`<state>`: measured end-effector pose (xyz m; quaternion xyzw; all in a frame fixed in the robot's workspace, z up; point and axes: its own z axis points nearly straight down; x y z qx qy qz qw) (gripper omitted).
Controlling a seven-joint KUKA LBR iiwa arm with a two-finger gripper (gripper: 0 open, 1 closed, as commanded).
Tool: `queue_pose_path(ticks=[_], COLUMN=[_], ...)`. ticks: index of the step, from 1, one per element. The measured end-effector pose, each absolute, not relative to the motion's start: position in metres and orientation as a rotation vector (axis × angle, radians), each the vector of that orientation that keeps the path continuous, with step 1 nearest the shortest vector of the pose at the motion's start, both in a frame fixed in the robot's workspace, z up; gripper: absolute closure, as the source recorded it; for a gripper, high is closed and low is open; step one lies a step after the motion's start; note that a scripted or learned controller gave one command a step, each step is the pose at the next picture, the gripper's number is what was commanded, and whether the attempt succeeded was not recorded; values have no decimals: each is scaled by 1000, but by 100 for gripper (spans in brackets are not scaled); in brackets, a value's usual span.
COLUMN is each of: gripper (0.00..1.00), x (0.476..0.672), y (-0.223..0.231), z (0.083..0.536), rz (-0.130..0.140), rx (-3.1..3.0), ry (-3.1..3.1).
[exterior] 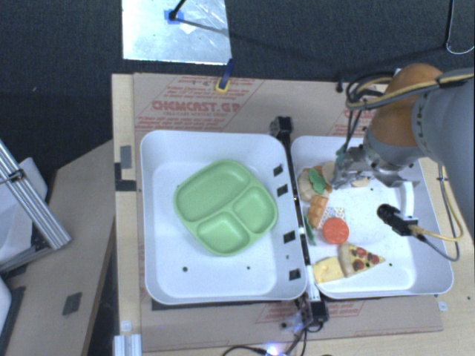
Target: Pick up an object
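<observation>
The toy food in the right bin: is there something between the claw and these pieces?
Nothing visible stands between. The claw is low over the toy food at the right bin's upper left; tomato and pizza slice lie uncovered.

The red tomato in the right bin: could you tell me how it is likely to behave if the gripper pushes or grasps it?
The tomato looks round and smooth, so it would probably roll when nudged and might slip from the fingers. It lies close to the pizza slice, so a push could well shift that too.
</observation>
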<state>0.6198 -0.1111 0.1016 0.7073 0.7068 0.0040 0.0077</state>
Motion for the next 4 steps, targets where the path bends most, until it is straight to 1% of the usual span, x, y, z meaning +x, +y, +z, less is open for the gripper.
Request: queue_pose_path(ticks=[1,2,3,4], gripper=[100,100,100,100], x=[615,612,613,633], y=[-104,-101,-101,-62], z=[160,224,225,226], rz=[7,8,3,5], rx=[2213,2211,2214,2210], ry=[2223,2223,2226,2230])
